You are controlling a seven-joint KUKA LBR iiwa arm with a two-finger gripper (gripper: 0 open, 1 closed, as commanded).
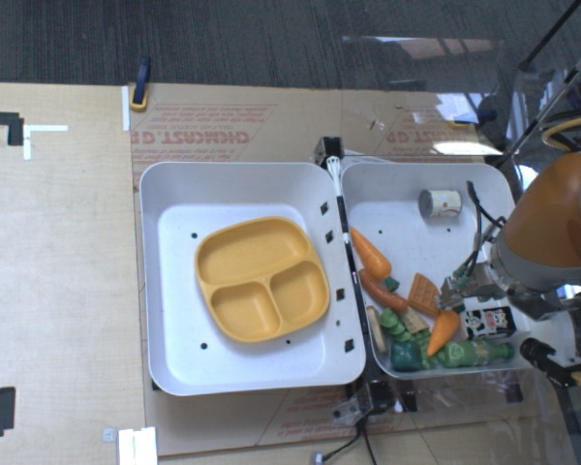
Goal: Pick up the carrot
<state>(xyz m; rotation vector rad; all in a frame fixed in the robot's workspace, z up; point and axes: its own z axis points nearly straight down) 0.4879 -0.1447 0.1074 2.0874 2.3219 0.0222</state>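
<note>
From the camera view above, the pale wood-grain bench [58, 308] carries a sheet of brown cardboard under two shallow white plastic bins with rounded corners, and the right bin [407, 187] serves as the landmark here. Just left of it, touching along a shared edge, sits the left bin [165, 289], which holds a smooth yellow tray [261, 277] moulded into three rounded compartments. In the right bin's near half lies a heap of toy food: a tapered orange carrot [370, 253] slants by the left wall, a longer reddish-orange piece [383, 294] lies just below it, a flat tan waffle-textured piece [424, 294] rests beside that, and glossy green vegetables [436, 355] line the near wall. A second carrot [443, 330], a short orange cone, stands tilted among the greens, its wide end up, right under the gripper [462, 292]. Whether the fingers are spread or closed, and whether they grip anything, I cannot tell, as the metal parts blur together. Toward the bin's far wall lies a small grey-and-white cylinder [440, 202]. The arm's rounded orange band [560, 211] looms over the bin's right side.
</note>
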